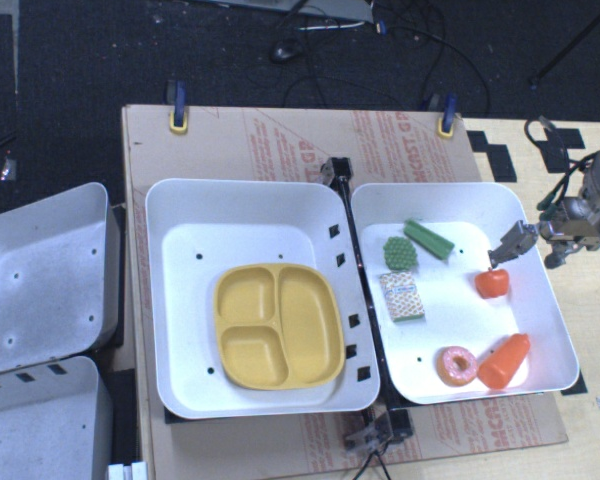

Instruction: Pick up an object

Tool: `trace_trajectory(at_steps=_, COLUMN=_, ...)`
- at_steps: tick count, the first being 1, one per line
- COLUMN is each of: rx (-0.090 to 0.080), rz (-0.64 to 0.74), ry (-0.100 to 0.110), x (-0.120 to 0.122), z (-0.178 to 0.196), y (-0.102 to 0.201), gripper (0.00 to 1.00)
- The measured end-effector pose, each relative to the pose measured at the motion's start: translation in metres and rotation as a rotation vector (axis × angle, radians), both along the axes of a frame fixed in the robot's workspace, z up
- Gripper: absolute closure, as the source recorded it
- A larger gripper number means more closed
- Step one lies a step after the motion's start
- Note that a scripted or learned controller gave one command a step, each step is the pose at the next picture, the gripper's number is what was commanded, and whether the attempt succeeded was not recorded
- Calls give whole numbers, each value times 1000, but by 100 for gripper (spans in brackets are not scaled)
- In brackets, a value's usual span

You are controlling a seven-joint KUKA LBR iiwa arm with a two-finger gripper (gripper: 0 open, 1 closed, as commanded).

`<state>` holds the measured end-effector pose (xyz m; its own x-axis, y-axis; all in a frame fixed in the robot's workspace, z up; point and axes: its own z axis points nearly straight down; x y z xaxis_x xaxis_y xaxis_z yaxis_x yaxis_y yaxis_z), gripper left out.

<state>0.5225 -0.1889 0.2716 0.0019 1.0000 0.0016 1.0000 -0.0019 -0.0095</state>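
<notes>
1. Red and rounded, the small tomato-like toy lies at about 3 o'clock in the right bin, likely the pick target, since the gripper hangs just beside it at its 1 o'clock.
2. Its jaws look apart, clamped on nothing; one dark finger slants toward the toy.
3. Around it: a smooth orange carrot-shaped piece and a pink ring doughnut at 5 o'clock, and a bumpy green ball at 10.
4. A glossy yellow divided tray fills the left bin.

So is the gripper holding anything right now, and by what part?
Nothing is held: the gripper is open above the red tomato, with nothing between its fingers.
</notes>
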Motion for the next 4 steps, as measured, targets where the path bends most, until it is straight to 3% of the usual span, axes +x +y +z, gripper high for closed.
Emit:
trace_trajectory(at_steps=1, rx=-2, rz=3, ry=-9, x=2, z=5, y=0, gripper=0)
trace_trajectory(at_steps=4, rx=0, rz=3, ry=-5, x=11, z=-155, y=20, gripper=0)
